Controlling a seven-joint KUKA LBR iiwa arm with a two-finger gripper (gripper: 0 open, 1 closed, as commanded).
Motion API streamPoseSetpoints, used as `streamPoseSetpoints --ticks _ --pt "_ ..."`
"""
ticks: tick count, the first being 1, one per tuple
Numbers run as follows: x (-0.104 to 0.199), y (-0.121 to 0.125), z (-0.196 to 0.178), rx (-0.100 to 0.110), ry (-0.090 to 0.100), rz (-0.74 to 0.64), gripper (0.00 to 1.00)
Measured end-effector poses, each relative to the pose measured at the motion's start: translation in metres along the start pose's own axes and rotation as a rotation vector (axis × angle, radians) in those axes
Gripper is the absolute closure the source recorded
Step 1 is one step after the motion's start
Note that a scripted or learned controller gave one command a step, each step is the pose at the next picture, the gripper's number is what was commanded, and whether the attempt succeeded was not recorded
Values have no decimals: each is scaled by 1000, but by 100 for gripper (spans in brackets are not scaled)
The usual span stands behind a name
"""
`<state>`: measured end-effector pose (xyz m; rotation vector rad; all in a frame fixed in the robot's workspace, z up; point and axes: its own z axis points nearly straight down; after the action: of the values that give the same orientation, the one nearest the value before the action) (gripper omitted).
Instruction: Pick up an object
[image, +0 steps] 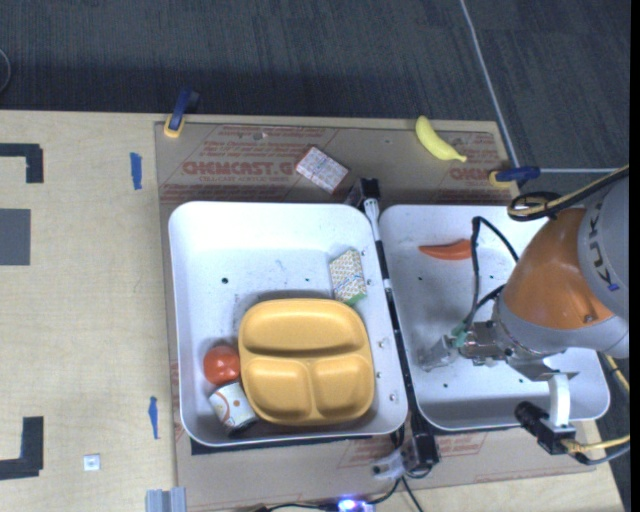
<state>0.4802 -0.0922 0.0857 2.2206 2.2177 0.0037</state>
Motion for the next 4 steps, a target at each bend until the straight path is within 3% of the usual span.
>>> streamPoseSetpoints --ticks 4 --pt "0 0 0 0 1 0 0"
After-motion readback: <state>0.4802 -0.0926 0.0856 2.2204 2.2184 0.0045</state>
